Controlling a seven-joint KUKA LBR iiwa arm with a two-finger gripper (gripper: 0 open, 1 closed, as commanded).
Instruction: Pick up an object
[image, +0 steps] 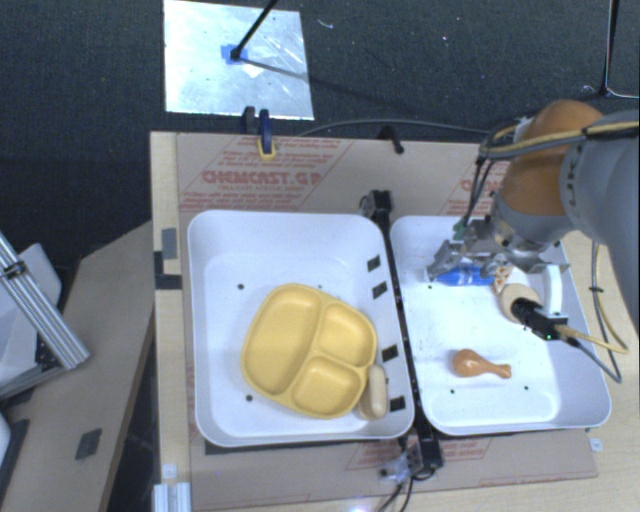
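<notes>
My end effector covered most of a blue object; my arm ran off the right edge; finger state was unclear.

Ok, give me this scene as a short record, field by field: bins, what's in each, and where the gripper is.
left bin: yellow tray, with a small beige piece against its right corner
right bin: drumstick near the front, blue item at the back
gripper: low over the blue item, at the back of the right bin
grasp: cannot tell
</notes>
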